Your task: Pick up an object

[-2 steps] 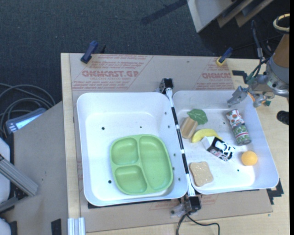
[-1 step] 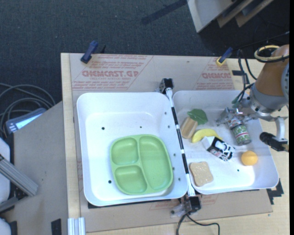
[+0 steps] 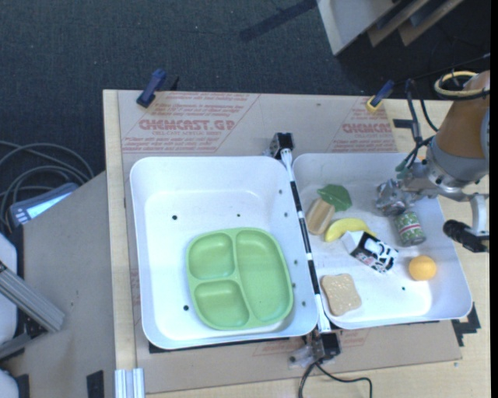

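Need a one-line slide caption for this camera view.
Gripper hovers over the right bin beside a small can; green divided tray in left bin.

A dark blue-grey carpeted floor (image 3: 117,39) is filling the upper part of the view, from nine o'clock round to one o'clock. A pale wooden bench top (image 3: 226,120), printed with red lettering, is sitting at the centre, with a blue clamp (image 3: 151,88) gripping its edge at eleven o'clock and another blue-and-yellow clamp (image 3: 380,95) at one o'clock. Grey cables (image 3: 35,167) are looping over the floor at nine o'clock. A beige piece of furniture (image 3: 389,23), possibly a cabinet or shelf, is standing at one o'clock. Metal rails (image 3: 31,299) are lying at eight o'clock. Even, soft light is falling across everything.
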